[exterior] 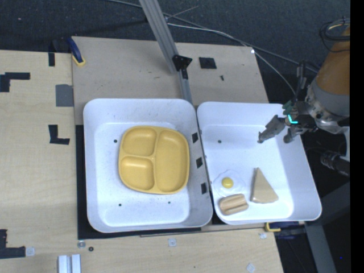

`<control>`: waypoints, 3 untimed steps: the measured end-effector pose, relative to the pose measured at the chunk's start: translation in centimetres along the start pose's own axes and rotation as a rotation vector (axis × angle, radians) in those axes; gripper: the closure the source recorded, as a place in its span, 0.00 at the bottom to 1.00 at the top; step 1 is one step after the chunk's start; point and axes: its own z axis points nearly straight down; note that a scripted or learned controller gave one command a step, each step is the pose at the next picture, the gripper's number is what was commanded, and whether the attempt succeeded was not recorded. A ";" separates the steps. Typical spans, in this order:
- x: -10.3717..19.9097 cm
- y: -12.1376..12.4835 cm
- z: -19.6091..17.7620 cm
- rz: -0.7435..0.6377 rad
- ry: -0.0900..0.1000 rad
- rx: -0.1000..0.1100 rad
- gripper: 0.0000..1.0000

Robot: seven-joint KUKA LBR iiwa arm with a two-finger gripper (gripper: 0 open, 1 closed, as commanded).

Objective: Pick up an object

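Arm (pixel 334 78) comes in from the right side, grey with an orange part near the top. It bends down over the right edge of the right bin (pixel 296 169). At its end is the claw (pixel 277 132), with two dark fingers (pixel 268 133) that point left and a bit down. The fingers are spread apart, and nothing sits between them. The claw is over the top right part of the right bin, above bare white floor.

Three food toys lie in the lower part of that bin. A fried egg (pixel 227 182) with a yellow middle lies flat, down and to the left of the claw. A small tan bread roll (pixel 232 203) lies just below the egg, close to the bin's front wall. A tan wedge shaped like a slice (pixel 263 187) lies just right of the egg and roll, almost straight below the claw. All three are well apart from the claw.

In the left bin (pixel 102 169) lies a yellow plate (pixel 153 159) with three sections. It sits near the middle of that bin, far from the claw.
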 end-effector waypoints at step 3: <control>0.7 -0.4 9.0 0.001 0.000 0.002 0.00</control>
